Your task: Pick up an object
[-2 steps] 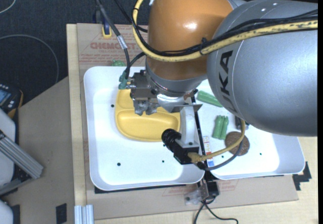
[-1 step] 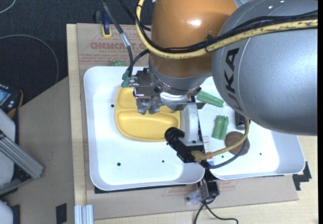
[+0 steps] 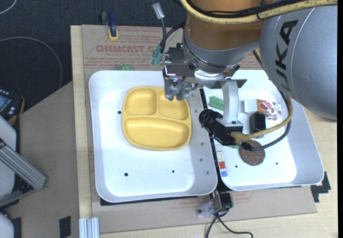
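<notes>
A yellow divided plate (image 3: 155,124) lies in the left white bin (image 3: 107,140). My gripper (image 3: 174,90) hangs over the plate's far right corner, close to its rim or touching it. Nothing shows held in it. In the right bin (image 3: 300,162) lie a green item (image 3: 216,103), a red-and-white packet (image 3: 268,107), a small black block (image 3: 259,123) and a brown round disc (image 3: 252,155). The arm hides much of the right bin's far side.
A thin white stick with red and blue marks (image 3: 220,161) lies along the right bin's left wall. A blue-and-yellow clamp (image 3: 112,25) sits at the board's far edge. A small green piece (image 3: 125,67) rests behind the left bin.
</notes>
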{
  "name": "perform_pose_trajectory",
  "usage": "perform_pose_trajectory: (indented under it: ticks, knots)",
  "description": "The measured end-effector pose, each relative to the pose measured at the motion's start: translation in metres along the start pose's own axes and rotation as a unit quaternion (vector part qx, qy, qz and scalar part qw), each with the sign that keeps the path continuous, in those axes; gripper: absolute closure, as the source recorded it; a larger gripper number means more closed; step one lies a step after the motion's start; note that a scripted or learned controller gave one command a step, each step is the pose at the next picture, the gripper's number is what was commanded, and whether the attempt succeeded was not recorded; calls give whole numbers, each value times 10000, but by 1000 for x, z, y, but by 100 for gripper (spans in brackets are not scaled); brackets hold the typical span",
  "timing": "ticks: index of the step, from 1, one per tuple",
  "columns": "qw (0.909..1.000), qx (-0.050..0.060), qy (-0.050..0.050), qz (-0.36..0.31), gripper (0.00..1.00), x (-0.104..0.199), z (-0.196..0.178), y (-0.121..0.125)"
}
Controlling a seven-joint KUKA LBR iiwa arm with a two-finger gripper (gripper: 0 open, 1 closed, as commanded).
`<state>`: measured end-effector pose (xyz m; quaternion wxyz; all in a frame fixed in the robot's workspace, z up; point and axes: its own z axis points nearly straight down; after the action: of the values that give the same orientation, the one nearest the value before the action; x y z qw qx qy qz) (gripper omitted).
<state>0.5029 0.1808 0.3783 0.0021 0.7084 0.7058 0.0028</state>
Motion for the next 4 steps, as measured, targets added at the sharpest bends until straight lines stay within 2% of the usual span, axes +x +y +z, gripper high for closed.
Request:
perform_pose_trajectory:
  ticks: [1, 2, 3, 4]
  knots:
    - [10000, 2, 21, -57, 100, 47, -57, -25]
    - [10000, 52, -10, -26, 100, 44, -47, -24]
    - [10000, 65, -18, 7, 100, -1, -11, -24]
    - [10000, 11, -8, 21, 100, -73, -33, -22]
